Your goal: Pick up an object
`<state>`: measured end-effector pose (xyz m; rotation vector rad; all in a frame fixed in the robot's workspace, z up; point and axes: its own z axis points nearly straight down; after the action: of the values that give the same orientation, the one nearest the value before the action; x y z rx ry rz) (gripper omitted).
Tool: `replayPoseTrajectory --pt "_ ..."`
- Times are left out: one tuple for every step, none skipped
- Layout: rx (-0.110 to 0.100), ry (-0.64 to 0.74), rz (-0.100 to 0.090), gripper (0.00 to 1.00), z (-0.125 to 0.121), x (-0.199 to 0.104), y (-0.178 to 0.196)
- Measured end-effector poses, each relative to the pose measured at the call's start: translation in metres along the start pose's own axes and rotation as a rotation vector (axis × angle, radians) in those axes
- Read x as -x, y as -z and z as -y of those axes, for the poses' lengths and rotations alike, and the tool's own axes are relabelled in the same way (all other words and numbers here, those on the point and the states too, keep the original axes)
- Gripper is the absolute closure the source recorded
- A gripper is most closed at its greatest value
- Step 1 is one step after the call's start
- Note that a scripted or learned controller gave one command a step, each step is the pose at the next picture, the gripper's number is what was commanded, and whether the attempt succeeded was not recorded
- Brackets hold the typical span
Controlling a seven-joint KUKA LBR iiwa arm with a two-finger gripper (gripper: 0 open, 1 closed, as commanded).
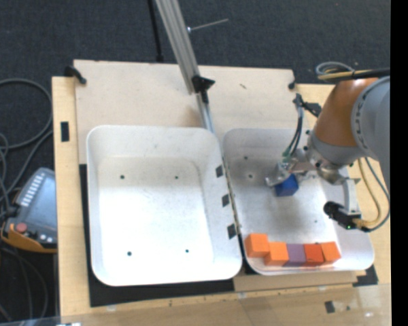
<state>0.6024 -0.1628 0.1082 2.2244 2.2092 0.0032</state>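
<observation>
The end effector [283, 179] sits low in the right bin [248, 148] right at a blue block [286, 186], though whether it grips it I cannot tell, so the pickup looks underway but unfinished, with the block not clearly lifted.

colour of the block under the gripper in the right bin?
Blue. The block sits under the gripper in the camera view.
</observation>
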Motion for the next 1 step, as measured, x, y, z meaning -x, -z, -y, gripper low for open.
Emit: replayPoseTrajectory --pt "-0.003 0.006 -0.001 1.0 -0.0295 0.032 -0.0117"
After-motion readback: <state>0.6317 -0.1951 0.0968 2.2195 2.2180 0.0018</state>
